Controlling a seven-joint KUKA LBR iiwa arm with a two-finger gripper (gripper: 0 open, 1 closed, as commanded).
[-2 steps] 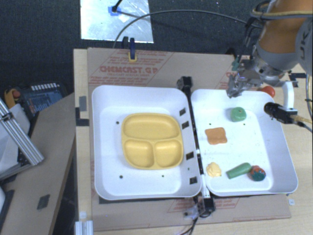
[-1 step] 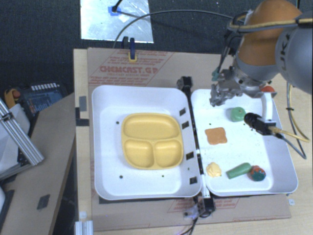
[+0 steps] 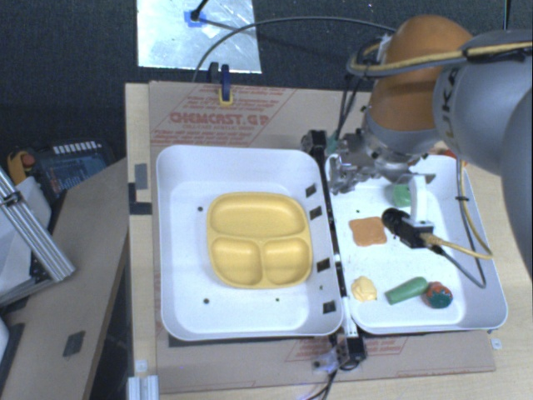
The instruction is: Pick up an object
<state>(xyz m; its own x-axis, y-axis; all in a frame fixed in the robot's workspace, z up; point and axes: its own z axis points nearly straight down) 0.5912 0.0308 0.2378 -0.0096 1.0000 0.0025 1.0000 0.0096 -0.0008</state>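
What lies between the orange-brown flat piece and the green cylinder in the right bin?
In the camera view, bare white bin floor separates the orange-brown flat piece from the green cylinder; a pale yellow lump sits just left of that stretch.

Bench [image 3: 141,248] under brown cardboard sheet [image 3: 250,111], two white bins, left bin [image 3: 179,223], right bin [image 3: 483,307], side by side

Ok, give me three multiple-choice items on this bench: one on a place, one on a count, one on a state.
1. Where is the yellow tray?
A. left bin
B. right bin
C. off the bench

2. How many compartments has it?
A. two
B. three
C. five

3. How does the green cylinder lie?
A. upright
B. on its side
C. on the tray

Key: 1 A, it sits in the left bin; 2 B, one long and two small; 3 B, it lies flat on the right bin's floor beside the yellow lump.
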